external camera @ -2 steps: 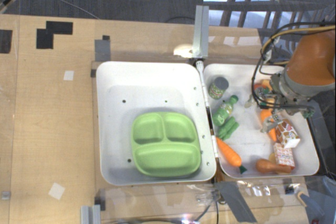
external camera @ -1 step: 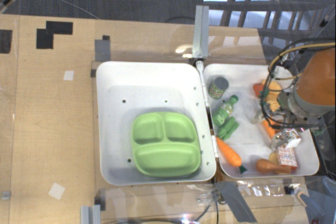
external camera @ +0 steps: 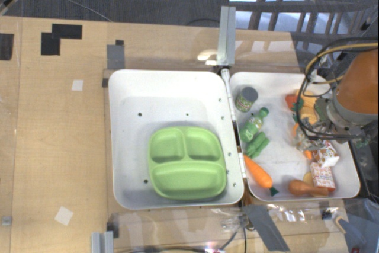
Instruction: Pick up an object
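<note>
Small carton [external camera: 324,164]: lower right of frame, right bin [external camera: 278,83], beside carrot [external camera: 258,172] and green bottle [external camera: 254,122]. Gripper [external camera: 308,139] apparently directly above it; claw state cannot be told. Step: descent. Next: close, lift.

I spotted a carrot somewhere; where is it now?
The carrot lies in the right bin, near its front left corner, just below the green bottle.

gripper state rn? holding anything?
Gripper: low over the right bin, among the items near the small carton. Open or closed cannot be told, and no grasp is visible.
</note>
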`<state>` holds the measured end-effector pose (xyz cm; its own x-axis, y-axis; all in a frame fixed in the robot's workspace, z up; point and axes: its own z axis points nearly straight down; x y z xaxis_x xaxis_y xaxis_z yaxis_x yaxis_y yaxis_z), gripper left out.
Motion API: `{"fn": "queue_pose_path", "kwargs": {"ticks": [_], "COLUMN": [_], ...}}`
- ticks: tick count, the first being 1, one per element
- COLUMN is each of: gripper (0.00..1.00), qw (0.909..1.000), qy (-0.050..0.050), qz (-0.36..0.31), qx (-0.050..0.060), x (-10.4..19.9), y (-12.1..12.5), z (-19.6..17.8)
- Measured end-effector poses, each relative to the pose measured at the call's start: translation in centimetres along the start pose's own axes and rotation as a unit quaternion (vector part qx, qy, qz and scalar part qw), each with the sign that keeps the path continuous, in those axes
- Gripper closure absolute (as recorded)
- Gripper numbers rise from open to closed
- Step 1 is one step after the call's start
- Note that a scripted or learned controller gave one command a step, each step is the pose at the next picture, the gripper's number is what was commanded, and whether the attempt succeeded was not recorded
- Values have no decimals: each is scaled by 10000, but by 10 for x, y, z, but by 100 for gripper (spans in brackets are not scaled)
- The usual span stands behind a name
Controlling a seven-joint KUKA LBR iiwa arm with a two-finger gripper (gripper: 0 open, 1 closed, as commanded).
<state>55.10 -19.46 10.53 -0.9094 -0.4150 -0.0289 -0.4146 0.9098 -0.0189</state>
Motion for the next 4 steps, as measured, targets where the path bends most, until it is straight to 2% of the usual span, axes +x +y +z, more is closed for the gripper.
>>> {"fn": "queue_pose_path", "kwargs": {"ticks": [1,4], "gripper": [100,100], "qw": [9920,9926], "qy": [55,-83], "qz": [-1258,-1211], "qx": [-47,19], "x": [-64,-73], "y": [-41,-41], "z": [-135,-173]}}
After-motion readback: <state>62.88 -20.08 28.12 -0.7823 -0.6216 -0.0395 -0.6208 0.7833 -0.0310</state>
